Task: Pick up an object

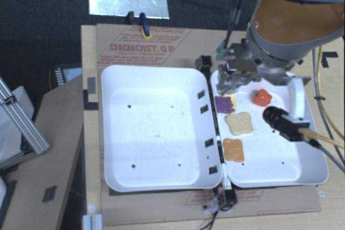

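Purple tile (225, 104) lies just below the gripper (229, 85), fingers' spread impossible to tell; a straight descent should avoid the tan slice (239, 123) nearby.

- Bench (64, 132): tan flat top, slanted view from above; bare strip visible at left
- Cardboard sheet (143, 43) lies flat on the bench, red print along its far edge; it shows beyond the bins at far and near sides
- Left bin (108, 116), shallow, white, sits on the cardboard, left half
- Right bin (318, 167), shallow, white, sits just beside it on the right; the two rims touch along the middle, with small black clips (209, 143) on that seam
- Blue-and-yellow clamp (144, 27) at the cardboard's far edge
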{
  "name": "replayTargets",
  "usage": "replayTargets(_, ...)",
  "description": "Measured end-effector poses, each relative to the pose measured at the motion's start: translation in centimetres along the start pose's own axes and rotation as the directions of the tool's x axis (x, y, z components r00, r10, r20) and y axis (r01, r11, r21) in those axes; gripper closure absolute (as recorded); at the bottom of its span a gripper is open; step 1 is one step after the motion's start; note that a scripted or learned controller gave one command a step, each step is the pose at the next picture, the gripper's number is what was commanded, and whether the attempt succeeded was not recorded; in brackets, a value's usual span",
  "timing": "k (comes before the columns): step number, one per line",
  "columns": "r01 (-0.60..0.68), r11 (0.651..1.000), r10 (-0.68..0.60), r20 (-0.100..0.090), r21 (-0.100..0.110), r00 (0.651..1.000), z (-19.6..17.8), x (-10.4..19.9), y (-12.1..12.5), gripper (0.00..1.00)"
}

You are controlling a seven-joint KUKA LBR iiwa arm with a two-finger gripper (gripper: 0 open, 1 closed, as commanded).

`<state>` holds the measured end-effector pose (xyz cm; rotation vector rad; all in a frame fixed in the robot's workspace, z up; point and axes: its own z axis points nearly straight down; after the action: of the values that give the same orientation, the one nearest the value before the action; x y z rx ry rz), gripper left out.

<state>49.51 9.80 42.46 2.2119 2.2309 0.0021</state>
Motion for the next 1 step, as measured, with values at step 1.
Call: replayTargets(1, 0.000, 1.000, 0.000, -0.001, -0.003, 1.000, -2.62, 4.82, -0.85, 1.00)
